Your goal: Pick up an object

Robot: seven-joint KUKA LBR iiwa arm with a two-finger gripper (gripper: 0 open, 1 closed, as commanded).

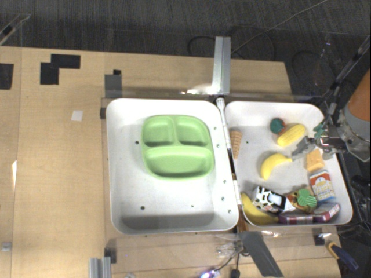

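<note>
Green divided plate (175, 146), left bin (124, 213)

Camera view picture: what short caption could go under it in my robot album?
Robot hand hovers over toy food in the right bin, near a yellow corn; a green tray fills the left bin.

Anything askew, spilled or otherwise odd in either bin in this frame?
Nothing looks spilled or broken. The green divided plate sits slightly rotated in the left bin. In the right bin, the toys are loosely jumbled along the near edge, around the black-and-white item, not neatly laid out.
</note>
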